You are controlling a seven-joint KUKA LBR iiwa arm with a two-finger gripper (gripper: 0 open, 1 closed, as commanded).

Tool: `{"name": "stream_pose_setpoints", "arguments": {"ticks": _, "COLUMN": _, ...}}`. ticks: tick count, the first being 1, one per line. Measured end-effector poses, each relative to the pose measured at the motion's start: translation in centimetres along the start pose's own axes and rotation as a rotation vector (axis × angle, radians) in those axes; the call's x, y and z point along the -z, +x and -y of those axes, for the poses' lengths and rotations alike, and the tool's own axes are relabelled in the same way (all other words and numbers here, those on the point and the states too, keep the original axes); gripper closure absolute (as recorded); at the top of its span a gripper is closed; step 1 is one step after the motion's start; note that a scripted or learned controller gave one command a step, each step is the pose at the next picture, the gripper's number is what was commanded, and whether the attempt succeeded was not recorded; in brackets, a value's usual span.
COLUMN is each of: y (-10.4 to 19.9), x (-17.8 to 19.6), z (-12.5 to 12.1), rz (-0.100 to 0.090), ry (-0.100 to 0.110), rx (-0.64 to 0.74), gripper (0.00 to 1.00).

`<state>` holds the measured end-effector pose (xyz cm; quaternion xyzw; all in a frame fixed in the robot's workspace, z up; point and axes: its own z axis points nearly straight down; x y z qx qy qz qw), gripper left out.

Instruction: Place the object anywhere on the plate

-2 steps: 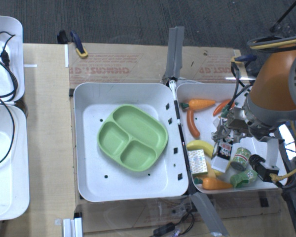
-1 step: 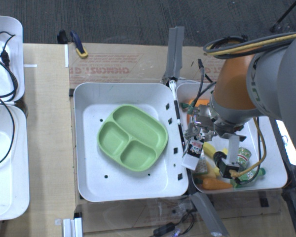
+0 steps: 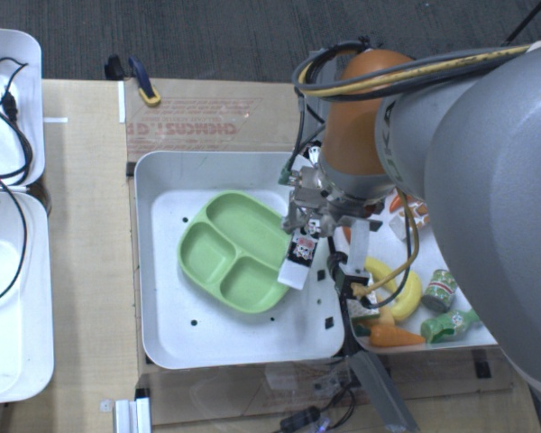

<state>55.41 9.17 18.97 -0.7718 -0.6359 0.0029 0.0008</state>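
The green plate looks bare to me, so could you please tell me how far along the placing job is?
Done: nothing lies on the green plate yet; its three compartments hold no object. In hand: the pincer hangs over the plate's right rim; whether it grips anything cannot be told from here. Left: bringing over one of the objects, such as the banana or the carrot at the right, and setting it on the plate.

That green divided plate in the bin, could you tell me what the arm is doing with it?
The grey KUKA arm's end effector hangs low over the right edge of the green three-compartment plastic plate, which lies in the shallow white bin. The yellow toy banana, orange toy carrot and small green cans lie to its right, none of them on the plate yet.
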Motion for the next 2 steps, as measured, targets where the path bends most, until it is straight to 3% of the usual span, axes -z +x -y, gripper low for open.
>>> {"name": "stream_pose_setpoints", "arguments": {"ticks": 1, "y": 11.36, "x": 0.27, "z": 1.26, "rz": 0.000, "ry": -0.001, "rx": 0.013, "gripper": 1.00}}
{"name": "stream_pose_setpoints", "arguments": {"ticks": 2, "y": 11.28, "x": 0.29, "z": 1.21, "rz": 0.001, "ry": -0.002, "rx": 0.011, "gripper": 0.00}}
